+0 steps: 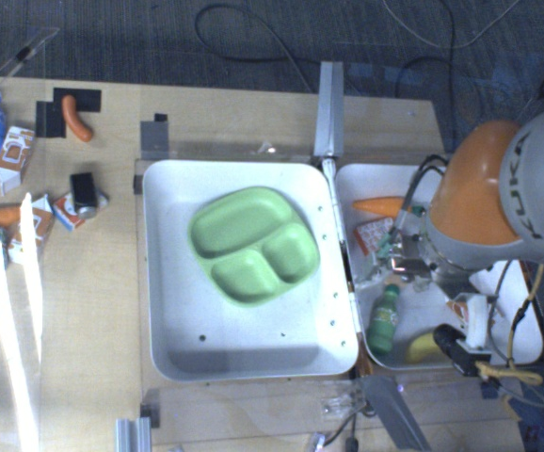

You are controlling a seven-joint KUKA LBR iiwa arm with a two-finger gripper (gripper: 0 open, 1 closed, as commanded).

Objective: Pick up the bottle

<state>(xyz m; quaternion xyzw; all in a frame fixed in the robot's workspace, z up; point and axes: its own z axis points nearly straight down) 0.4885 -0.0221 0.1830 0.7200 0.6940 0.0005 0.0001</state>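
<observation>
green bottle [383, 317] in right bin [370, 183], arm [498, 196] above

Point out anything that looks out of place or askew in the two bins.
The green bottle lies on its side in the right bin, beside a carrot and a yellow item. The green divided tray sits skewed in the left bin.

Robotics lab, not home or shop. Evidence: industrial grey arm [521, 191] with orange band over pale wooden counter [93, 347]; two shallow white bins [173, 347] fixed side by side with metal divider post [328, 111] between them; loose black cables [253, 26] trailing over dark blue carpet [159, 17]; toy food and small test props [74, 121] scattered at counter's left end.
</observation>
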